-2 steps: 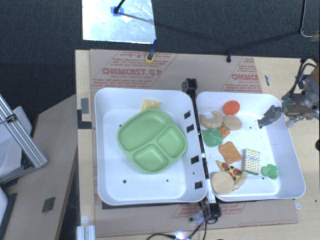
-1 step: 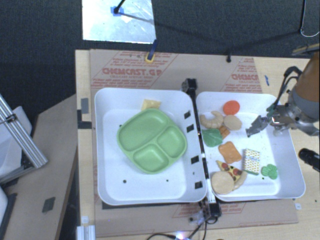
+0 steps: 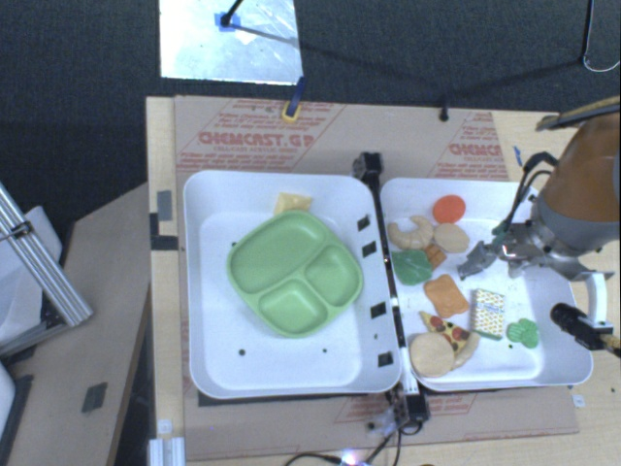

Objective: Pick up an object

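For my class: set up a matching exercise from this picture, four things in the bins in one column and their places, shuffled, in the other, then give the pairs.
Things:
1. green divided plate
2. orange round piece
3. pizza slice
4. claw

Places:
A. far end of the right bin
B. over the middle of the right bin
C. in the left bin
D. near end of the right bin

Pairs: 1-C, 2-A, 3-D, 4-B

You are looking down from one fixed camera above the bench (image 3: 320,115), tilted at a slant so the far edge sits toward the top of the frame. It stands far enough back to take in both the left bin (image 3: 209,357) and the right bin (image 3: 563,362) whole, with dark floor around the bench. The arm (image 3: 587,187) comes in from your right edge.
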### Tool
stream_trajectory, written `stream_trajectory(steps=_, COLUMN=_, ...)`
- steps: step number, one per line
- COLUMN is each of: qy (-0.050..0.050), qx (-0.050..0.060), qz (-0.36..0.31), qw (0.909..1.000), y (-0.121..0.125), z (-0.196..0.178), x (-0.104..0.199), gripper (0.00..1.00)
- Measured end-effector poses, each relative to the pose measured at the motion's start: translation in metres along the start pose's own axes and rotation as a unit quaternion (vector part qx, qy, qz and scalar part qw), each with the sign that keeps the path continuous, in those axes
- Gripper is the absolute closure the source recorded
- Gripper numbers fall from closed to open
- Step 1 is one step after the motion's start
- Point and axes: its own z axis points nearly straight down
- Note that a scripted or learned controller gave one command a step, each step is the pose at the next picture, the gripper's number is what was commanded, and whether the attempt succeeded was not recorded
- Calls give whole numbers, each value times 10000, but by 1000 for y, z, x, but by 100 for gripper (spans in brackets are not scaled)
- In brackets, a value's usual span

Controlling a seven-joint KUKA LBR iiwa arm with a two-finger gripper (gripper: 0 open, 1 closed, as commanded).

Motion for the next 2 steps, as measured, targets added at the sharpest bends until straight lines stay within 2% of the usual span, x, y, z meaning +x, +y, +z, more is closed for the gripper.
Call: stream_trajectory(steps=2, qy=-8, qx=-23, qz=4, qw=10000, y=2, z=72, x=-2, gripper=0)
